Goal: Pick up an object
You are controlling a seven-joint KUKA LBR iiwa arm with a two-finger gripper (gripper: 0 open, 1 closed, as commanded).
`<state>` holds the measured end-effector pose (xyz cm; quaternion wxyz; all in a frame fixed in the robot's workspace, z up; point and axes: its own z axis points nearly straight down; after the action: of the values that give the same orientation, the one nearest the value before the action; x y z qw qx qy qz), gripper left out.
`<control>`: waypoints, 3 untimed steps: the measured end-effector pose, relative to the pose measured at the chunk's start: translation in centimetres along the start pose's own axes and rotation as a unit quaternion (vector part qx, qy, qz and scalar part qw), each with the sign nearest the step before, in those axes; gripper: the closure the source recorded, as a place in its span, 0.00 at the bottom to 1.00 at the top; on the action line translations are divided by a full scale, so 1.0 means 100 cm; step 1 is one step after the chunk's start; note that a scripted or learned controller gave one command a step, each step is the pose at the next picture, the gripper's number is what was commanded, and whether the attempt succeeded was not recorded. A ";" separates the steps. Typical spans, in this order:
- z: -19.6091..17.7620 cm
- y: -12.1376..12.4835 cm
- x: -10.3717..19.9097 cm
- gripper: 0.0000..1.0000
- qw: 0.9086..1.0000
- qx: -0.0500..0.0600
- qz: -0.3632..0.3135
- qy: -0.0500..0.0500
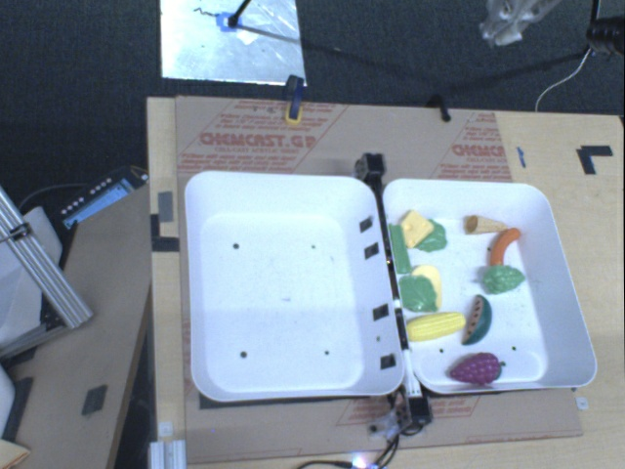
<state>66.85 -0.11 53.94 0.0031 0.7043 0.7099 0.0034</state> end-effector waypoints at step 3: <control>0.082 -0.003 -0.162 1.00 1.000 0.007 0.008 -0.002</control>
<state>66.70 -16.27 45.69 -0.0009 0.7102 0.7040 -0.0028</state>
